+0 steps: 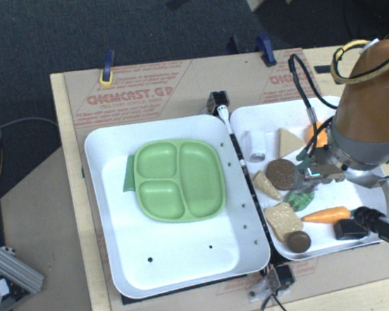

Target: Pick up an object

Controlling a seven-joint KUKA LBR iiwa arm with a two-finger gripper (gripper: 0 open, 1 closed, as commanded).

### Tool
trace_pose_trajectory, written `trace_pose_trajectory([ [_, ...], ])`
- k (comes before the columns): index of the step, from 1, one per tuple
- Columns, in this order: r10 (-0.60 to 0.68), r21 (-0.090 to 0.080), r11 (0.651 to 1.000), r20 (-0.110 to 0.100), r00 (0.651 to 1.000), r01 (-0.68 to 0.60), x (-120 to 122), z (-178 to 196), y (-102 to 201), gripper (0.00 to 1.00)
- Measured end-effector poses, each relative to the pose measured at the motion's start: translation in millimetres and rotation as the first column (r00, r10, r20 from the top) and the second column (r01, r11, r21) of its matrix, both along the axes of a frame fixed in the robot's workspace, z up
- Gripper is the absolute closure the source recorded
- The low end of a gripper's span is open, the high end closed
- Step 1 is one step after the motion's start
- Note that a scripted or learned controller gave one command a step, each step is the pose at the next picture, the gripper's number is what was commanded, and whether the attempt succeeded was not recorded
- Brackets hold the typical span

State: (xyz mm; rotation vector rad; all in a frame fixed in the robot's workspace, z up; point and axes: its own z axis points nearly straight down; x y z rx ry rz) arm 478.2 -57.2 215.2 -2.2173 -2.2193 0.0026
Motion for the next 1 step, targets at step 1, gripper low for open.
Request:
trace_pose_trajectory([
  [1, 0.000, 0.000, 1.000, 0.002, 1.000, 0.000, -1.2, -0.3, 5.3, 1.00],
])
